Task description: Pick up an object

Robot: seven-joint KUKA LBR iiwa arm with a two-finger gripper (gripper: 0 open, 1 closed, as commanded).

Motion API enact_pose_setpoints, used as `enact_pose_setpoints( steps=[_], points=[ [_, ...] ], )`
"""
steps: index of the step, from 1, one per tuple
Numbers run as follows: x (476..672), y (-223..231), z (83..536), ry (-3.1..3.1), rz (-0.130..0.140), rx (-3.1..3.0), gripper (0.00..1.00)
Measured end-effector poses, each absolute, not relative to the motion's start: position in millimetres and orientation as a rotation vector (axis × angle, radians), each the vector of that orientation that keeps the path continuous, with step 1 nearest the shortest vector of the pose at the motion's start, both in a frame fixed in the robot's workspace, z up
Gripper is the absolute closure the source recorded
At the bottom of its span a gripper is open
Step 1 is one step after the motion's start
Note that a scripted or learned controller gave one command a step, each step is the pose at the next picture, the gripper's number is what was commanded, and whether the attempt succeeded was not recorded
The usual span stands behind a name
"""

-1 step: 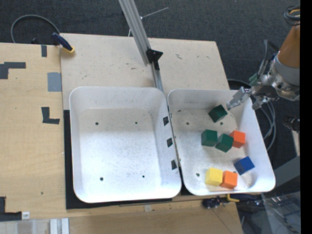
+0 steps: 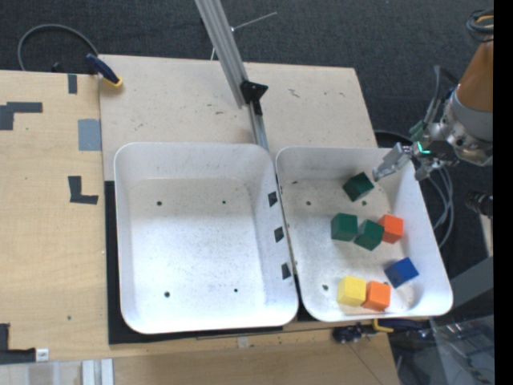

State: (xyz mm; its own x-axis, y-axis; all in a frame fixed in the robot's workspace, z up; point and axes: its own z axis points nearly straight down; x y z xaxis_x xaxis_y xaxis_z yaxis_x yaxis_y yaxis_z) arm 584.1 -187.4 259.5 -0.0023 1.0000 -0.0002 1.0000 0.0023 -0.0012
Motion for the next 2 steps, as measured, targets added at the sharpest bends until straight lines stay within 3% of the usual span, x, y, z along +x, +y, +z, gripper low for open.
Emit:
enact_pose_setpoints(
  steps=[1, 2],
  points=[
    [587.8, -187, 196, -2.219, 0.008, -2.216, 0.00],
    [578.9, -180, 136, -2.219, 0.008, -2.215, 0.00]
  ],
)
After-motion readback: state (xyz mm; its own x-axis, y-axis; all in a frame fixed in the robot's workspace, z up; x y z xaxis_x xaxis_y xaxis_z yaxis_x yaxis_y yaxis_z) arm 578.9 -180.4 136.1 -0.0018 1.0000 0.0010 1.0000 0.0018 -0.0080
